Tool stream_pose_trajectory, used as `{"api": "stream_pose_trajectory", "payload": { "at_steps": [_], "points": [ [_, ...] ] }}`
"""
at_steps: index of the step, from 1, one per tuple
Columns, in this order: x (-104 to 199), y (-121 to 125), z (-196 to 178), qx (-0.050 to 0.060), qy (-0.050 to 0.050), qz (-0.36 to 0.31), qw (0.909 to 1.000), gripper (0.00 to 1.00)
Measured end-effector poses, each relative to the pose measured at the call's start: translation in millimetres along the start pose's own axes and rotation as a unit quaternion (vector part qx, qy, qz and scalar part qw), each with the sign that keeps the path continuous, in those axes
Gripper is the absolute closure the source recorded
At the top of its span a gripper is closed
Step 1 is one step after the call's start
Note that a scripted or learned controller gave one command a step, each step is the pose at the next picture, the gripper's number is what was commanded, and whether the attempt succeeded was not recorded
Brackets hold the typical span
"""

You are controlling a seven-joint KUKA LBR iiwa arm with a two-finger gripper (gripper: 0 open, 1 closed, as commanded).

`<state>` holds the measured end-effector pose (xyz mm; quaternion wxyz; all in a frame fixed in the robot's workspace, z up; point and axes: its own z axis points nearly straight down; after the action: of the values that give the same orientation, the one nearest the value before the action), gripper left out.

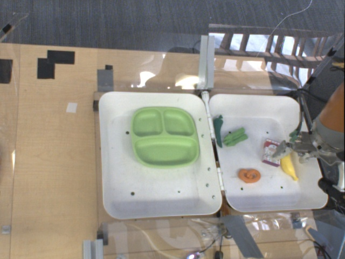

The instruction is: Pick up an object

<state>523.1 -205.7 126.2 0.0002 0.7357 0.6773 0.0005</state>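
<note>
Two white bins sit side by side on the desk. The left bin [116, 198] carries a green divided plate [164, 136] near its centre. The right bin [253, 109] carries a green leafy toy [232, 137] near its left wall, an orange round toy [249, 175] toward the front, and a small purple-and-white packet [271, 152] and a yellow banana [289, 167] by the right wall. The end effector [298, 147] is seen low at the right wall, just beside packet and banana. How far it is open cannot be told; nothing is seen held. The step is judged the approach to a grasp. The next move calls for centring over one item, probably the banana, before closing.
</note>
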Motion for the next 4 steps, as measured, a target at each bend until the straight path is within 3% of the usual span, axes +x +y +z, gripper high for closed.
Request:
{"api": "stream_pose_trajectory", "payload": {
  "at_steps": [1,2,3,4],
  "points": [
    [10,34,-107,-0.002,-0.001,-0.069,0.9976,0.00],
    [-1,19,20,-0.011,-0.004,-0.102,0.9947,0.00],
    [0,42,25,-0.014,-0.005,-0.133,0.9910,0.00],
    [-1,28,24,-0.021,-0.008,-0.153,0.9880,0.00]
  ]
}}
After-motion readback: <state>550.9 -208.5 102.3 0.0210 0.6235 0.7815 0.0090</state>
